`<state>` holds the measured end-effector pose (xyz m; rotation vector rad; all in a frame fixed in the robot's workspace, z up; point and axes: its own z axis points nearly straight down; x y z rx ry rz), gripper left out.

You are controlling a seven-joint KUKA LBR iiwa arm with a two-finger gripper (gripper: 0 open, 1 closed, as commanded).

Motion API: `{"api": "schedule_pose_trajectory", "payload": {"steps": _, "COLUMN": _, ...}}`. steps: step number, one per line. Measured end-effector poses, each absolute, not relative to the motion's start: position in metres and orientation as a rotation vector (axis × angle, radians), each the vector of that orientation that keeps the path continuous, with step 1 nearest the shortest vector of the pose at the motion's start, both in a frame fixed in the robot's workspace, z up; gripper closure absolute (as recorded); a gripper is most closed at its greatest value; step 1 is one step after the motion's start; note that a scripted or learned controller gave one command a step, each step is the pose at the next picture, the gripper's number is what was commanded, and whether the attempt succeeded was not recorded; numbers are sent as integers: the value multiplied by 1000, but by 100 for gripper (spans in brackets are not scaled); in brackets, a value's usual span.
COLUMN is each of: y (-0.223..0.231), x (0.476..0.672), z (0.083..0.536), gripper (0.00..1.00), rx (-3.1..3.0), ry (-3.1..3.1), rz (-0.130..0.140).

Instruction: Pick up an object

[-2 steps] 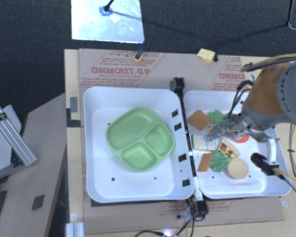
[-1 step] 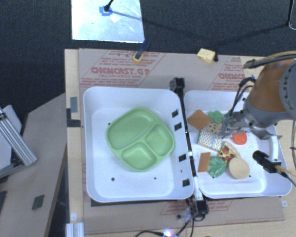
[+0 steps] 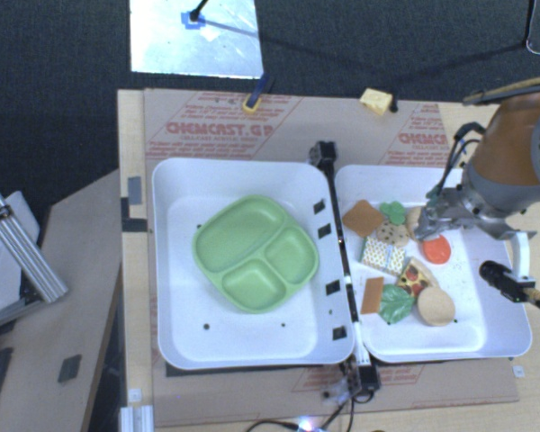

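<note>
The right bin holds several toy food pieces: a brown toast square, a small green piece, a speckled cookie, a checkered cracker, a red-orange slice, a pizza wedge, an orange-brown bar, a green leaf and a tan round bun. My gripper hangs low over the bin's upper middle, just above the red-orange slice and right of the cookie. I see nothing clearly held in it.
The left bin holds a light green divided plate. A black divider runs between the bins. A black part of the arm juts over the right bin's right side. A yellow block lies on the cardboard behind.
</note>
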<state>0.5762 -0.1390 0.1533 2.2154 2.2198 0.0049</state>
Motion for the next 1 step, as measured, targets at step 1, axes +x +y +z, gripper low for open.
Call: {"api": "schedule_pose_trajectory", "payload": {"steps": 1, "y": -132, "x": 572, "z": 208, "gripper": 100, "rx": 2212, "ry": 2222, "rz": 6}}
